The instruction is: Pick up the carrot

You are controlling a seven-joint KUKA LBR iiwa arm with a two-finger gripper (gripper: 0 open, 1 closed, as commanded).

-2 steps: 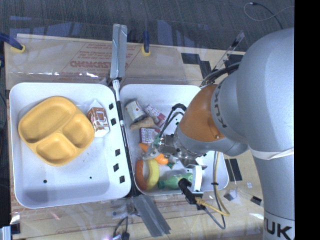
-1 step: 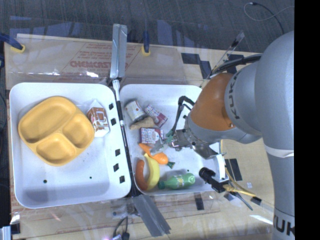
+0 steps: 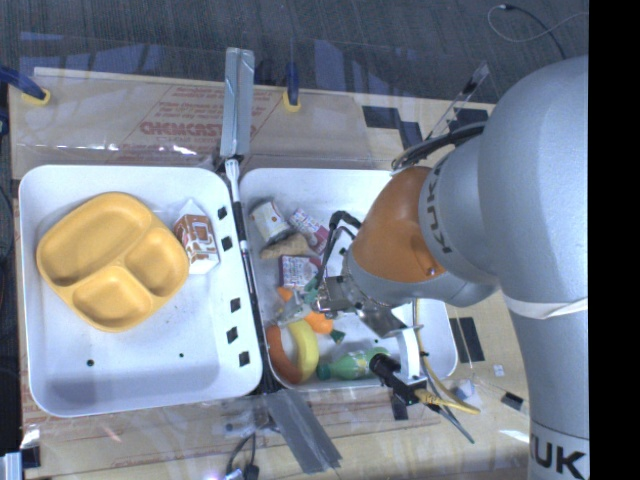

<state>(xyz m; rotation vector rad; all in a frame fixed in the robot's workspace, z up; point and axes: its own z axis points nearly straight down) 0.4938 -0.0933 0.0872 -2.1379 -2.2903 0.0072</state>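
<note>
Over the right bin, my gripper, fingers' spread unclear, should centre above the carrot before closing.

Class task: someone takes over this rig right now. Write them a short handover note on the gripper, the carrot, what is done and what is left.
Gripper: low in the right bin, among the clutter; the arm hides whether it is open or shut.
Carrot: in the right bin beside the banana, just below the gripper.
Yellow tray and small carton: in the left bin.
Done: arm is over the carrot.
Left: no grasp visible; grip and lift the carrot.
</note>
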